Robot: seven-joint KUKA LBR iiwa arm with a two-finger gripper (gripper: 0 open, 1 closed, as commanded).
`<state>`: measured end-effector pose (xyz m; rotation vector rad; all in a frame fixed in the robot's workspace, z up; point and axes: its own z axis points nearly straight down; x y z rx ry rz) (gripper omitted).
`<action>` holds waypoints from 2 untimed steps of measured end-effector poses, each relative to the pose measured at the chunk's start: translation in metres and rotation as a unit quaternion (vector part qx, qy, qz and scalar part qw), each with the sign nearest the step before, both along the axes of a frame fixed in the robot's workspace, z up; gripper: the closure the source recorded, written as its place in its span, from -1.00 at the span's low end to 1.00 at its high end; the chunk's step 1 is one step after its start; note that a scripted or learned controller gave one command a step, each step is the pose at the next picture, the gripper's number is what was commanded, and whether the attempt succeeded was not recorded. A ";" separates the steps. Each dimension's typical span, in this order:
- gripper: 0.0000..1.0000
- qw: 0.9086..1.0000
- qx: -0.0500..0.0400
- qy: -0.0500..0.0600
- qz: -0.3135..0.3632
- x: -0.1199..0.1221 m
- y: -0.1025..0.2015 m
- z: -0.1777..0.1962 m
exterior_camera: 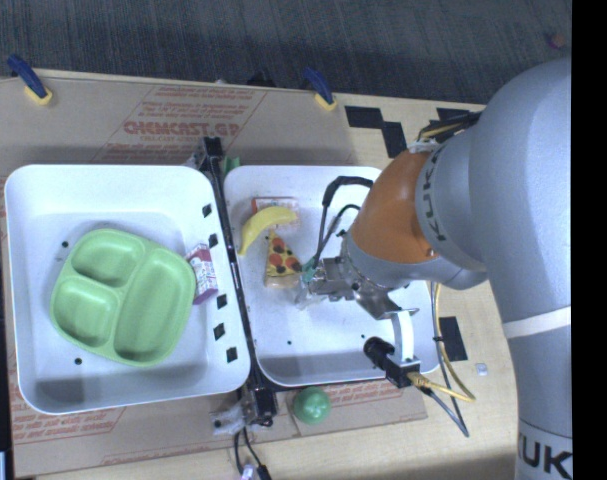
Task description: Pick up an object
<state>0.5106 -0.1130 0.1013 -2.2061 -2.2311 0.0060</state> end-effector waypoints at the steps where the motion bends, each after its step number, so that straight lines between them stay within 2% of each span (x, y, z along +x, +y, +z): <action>1: 1.00 1.000 -0.001 -0.004 -0.004 -0.025 -0.046 0.107; 2: 1.00 1.000 0.000 -0.002 -0.003 -0.034 -0.038 0.112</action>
